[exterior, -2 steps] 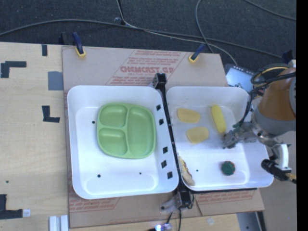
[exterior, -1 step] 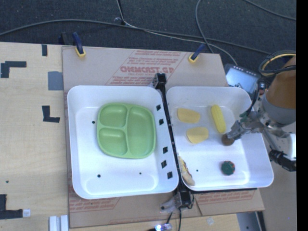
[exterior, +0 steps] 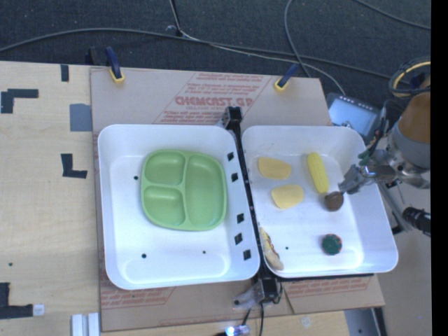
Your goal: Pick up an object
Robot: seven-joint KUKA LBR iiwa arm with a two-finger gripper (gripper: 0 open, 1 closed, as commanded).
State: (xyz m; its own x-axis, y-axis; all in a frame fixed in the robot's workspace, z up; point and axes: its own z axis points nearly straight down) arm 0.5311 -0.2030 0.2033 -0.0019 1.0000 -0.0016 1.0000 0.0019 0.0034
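The right bin (exterior: 367, 254) holds two pale yellow pieces (exterior: 274, 168) (exterior: 287, 197), a yellow corn cob (exterior: 317, 172), a small brown lump (exterior: 334, 201), a dark green ball (exterior: 331, 243) and a tan piece (exterior: 270, 250) at the bin's left wall. My gripper (exterior: 350, 185) reaches in from the right, low over the bin's right side. Its tip is right beside the brown lump, just up and right of it. Whether it touches the lump is not clear.
The left bin (exterior: 119, 257) carries a green divided plate (exterior: 185, 190). A black divider with clips runs between the bins (exterior: 238, 180). Cables cross the dark floor at the back, and two clamps (exterior: 114, 67) (exterior: 285, 81) pin the cardboard sheet.
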